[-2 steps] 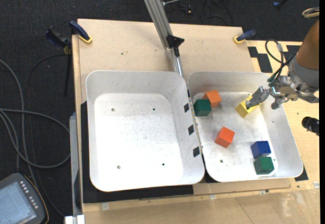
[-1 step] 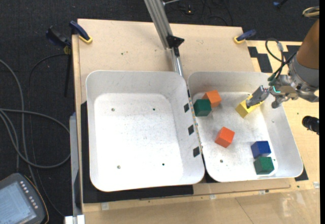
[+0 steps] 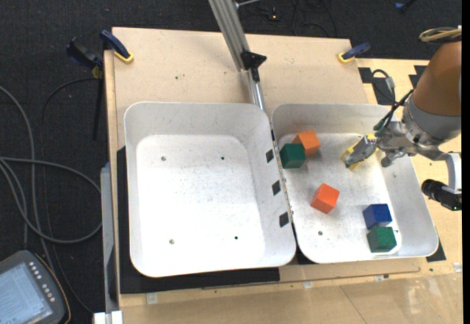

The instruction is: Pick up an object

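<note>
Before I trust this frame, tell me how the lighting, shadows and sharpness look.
Camera view: lighting is even and soft, with no harsh glare on the white bins; the blocks, such as the orange block and blue block, cast only faint shadows. Focus is fair across the bench, though the gripper looks slightly soft and small detail is grainy.

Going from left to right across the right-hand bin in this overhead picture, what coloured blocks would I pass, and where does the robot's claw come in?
Green block → orange block → red-orange block → gripper → blue block and a second green block, which sit one below the other, so I can't rank them.
</note>
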Available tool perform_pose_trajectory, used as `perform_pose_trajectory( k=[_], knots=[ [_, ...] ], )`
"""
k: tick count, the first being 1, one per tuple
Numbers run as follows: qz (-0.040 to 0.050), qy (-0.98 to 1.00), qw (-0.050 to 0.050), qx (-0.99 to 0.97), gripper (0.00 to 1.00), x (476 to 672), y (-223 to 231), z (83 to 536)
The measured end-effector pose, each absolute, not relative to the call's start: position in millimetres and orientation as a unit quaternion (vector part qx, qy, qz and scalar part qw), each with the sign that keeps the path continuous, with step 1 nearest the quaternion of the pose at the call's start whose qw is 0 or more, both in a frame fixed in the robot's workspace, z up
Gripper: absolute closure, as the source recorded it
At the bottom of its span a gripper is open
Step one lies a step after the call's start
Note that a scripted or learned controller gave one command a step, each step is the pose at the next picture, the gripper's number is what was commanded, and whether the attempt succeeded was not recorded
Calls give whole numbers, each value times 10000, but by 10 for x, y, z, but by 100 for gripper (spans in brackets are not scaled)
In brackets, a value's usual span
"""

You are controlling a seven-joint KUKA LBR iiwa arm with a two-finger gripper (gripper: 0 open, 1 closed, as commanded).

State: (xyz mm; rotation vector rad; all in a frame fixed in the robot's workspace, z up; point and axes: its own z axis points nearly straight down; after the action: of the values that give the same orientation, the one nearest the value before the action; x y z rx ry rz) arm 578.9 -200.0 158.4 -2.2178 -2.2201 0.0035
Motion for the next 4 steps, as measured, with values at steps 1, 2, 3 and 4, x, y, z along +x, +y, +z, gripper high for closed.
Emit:
perform_pose_trajectory(
  k=[1,2,3,4],
  knots=[
    [14,-7082,27,-7060,0,5800,-1904,994],
    [5,-7072,5,-7071,0,5800,-1903,950],
    [0,-7071,-8,-7071,100,5807,-1906,1057],
    [-14,-7083,-33,-7059,100,5925,-1910,1572]
  ],
)
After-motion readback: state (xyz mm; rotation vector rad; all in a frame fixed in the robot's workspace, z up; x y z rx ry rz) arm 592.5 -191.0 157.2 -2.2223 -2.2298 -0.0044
